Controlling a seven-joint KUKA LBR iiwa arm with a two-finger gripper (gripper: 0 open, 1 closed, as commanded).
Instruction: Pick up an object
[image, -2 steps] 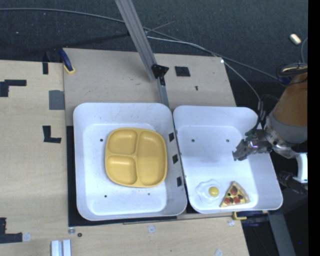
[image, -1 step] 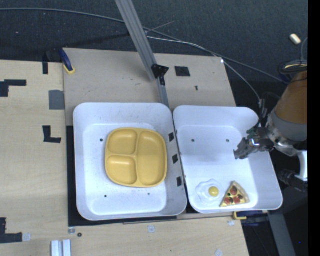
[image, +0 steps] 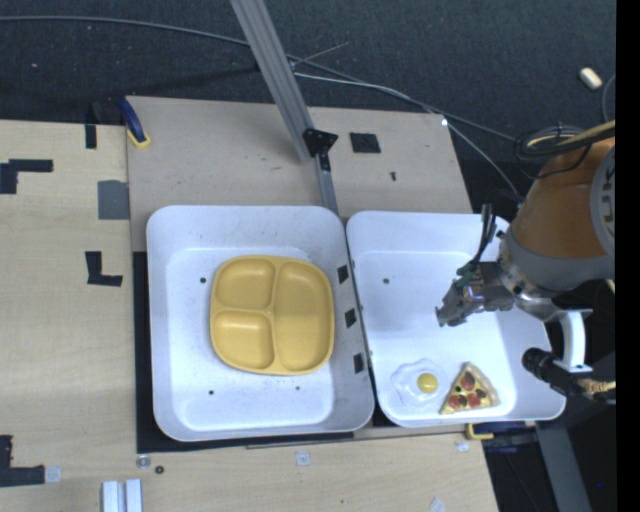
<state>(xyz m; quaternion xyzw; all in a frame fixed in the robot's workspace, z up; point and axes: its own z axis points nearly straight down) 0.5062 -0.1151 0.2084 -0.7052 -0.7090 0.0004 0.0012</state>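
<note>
Two flat, light toys, egg (image: 418, 381) and pizza (image: 470, 389), lie near the gripper (image: 452, 308), finger state unclear; their thin rims likely offer best purchase.

Reaches in from the right edge of the camera view. Grey arm body with orange band (image: 565, 205) above the wrist, band occupying the upper right. Wrist angled down and to the left. Gripper (image: 453, 308) at the arm's leftmost extent, dark, pointed down-left, hanging over the right-hand bin. Fingertips small and dark, possibly close together; spacing not resolvable from this angle. Nothing visible between them
</note>
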